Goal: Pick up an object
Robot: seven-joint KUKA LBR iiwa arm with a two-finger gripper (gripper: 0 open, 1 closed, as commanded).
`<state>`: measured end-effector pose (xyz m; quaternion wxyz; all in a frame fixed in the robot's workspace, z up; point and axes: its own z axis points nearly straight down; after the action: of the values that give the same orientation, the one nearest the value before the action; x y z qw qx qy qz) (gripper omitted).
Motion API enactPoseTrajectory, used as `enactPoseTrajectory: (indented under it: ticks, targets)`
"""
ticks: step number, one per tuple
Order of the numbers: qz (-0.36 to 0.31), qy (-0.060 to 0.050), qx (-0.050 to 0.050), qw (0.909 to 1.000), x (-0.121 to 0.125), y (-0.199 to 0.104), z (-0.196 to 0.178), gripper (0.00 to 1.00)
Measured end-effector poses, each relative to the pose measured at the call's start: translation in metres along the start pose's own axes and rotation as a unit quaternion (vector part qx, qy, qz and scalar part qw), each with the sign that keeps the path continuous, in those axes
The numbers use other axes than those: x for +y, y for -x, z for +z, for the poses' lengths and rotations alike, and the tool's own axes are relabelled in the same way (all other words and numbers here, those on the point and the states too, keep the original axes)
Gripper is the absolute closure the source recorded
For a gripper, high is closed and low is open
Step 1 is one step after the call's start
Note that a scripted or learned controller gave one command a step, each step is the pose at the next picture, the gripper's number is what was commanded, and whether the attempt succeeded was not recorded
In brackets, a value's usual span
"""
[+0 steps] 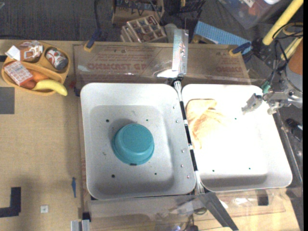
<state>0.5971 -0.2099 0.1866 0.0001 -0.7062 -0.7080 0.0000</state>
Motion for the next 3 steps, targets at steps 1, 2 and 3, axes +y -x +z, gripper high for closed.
enactPoseTrajectory:
  ticks: [1, 2, 3]
  targets:
    - [-0.075, 0.002, -0.001, 0.9972, 0.071, -0.07, 0.063, 0.0]
    - [-0.14, 0.004, -0.002, 0.9902, 0.072, -0.093, 0.095, 0.0]
    - [-0.039, 0.001, -0.001, 0.9992, 0.071, -0.138, 0.001, 0.0]
